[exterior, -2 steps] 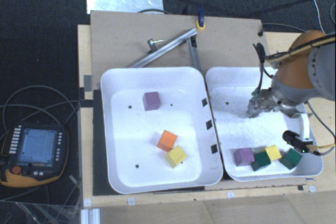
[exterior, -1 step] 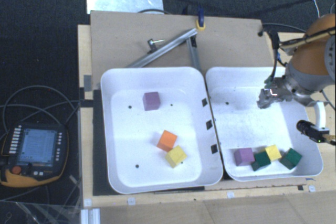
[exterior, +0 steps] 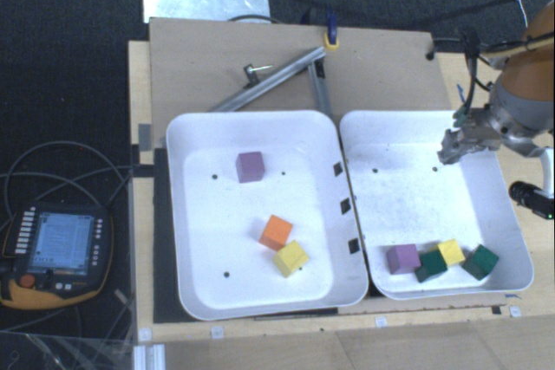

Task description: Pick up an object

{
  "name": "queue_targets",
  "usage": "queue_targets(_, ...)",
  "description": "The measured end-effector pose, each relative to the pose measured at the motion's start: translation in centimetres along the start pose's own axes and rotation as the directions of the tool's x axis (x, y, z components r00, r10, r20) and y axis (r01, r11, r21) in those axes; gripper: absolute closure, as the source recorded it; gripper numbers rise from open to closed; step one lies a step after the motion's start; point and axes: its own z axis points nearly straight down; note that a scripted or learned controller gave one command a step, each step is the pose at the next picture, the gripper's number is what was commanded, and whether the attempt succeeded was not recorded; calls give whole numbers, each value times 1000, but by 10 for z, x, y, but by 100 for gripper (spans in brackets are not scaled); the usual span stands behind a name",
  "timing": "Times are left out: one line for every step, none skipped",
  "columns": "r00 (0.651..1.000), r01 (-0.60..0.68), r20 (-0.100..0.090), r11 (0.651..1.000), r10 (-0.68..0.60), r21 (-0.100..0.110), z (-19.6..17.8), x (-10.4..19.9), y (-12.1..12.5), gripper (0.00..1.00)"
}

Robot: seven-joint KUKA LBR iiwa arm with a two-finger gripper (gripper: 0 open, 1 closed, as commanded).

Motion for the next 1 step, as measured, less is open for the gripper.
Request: queue_targets(1000, 7, -4, 1000, -7, 4, 4, 55, 20, 100)
